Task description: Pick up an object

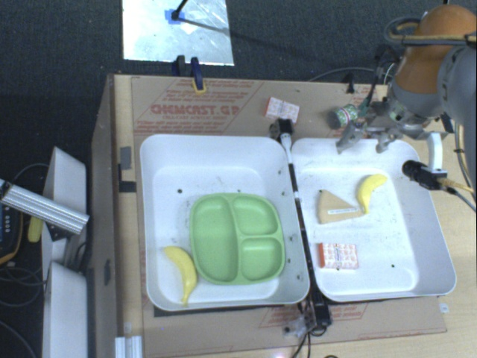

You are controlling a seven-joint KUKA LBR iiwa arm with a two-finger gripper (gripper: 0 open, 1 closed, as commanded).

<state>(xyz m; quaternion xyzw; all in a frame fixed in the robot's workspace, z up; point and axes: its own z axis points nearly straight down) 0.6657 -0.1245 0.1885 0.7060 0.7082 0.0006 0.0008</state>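
- The gripper hangs at the far edge of the right bin, fingers spread wide, nothing between them.
- In that bin, a banana lies just beside a tan wedge.
- A red-and-white packet lies nearer than the wedge.

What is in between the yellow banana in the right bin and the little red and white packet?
In the camera view, a tan wedge-shaped sandwich piece lies between the yellow banana in the right bin and the small red and white packet, touching the banana's lower end.
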